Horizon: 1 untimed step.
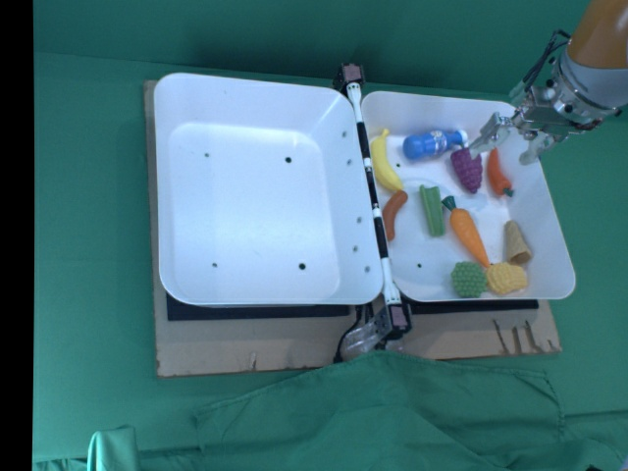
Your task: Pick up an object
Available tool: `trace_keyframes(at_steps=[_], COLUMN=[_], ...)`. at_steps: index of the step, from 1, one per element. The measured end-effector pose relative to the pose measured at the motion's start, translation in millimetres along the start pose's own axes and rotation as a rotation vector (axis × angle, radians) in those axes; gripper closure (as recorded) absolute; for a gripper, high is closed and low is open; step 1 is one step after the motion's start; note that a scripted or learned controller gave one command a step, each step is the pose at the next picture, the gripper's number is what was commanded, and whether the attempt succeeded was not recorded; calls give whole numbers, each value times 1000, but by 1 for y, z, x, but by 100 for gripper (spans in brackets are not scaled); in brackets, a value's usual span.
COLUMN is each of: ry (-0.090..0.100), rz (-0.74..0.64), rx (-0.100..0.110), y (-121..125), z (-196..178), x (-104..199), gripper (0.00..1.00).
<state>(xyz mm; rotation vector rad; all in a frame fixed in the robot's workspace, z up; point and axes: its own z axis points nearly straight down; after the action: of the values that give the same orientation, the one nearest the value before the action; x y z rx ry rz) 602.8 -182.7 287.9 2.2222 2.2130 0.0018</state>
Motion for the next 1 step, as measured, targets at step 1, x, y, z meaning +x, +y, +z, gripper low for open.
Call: trace_keyframes(at_steps=[1], ry=[0], rz=[0], rx=[0], y=[0], z=[0], x=[0], gripper=[0])
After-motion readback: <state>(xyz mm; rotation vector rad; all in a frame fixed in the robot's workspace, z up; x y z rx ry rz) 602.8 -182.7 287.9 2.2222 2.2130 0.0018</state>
